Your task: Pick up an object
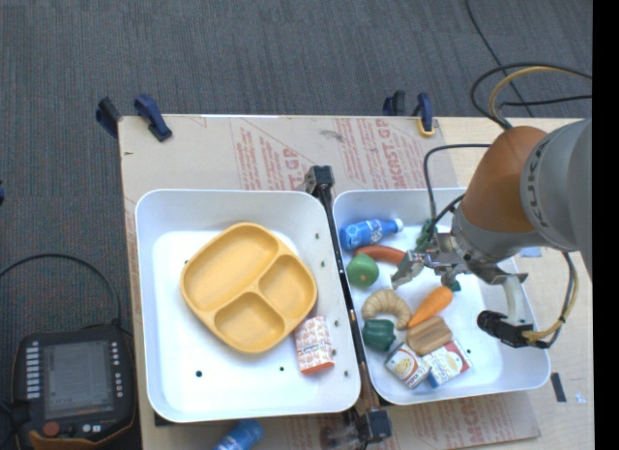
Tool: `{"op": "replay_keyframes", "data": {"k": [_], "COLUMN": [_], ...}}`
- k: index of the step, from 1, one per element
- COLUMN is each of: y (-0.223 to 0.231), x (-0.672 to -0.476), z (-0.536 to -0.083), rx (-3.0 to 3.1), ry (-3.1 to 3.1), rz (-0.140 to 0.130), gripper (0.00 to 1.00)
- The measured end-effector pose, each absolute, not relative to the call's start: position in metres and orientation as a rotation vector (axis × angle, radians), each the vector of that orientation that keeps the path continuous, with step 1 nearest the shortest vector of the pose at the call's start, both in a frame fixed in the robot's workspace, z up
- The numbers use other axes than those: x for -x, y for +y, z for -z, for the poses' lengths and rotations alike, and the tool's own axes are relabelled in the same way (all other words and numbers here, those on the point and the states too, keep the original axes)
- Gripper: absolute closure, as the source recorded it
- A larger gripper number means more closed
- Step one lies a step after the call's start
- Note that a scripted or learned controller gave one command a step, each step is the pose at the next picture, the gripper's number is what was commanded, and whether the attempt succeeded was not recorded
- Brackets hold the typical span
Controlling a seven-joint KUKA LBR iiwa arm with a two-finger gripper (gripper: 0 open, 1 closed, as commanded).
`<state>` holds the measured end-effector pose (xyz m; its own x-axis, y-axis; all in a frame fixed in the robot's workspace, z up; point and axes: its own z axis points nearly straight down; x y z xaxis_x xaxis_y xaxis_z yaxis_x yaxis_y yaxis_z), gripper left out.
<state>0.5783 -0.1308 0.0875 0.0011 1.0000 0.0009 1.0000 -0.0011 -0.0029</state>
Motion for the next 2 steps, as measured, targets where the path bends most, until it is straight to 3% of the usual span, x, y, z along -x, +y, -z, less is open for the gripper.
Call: {"op": "replay_keyframes", "data": {"k": [1,2], "y": [-0.1306,-0.1306], "x": [-0.5790,-0.5789], "z": [-0.0977,-0.0977], "rx": [2.223,2.223], "ry": [-2.215,-2.215], "rz": [0.000,0.000], "gripper": [1.00,0.00]}}
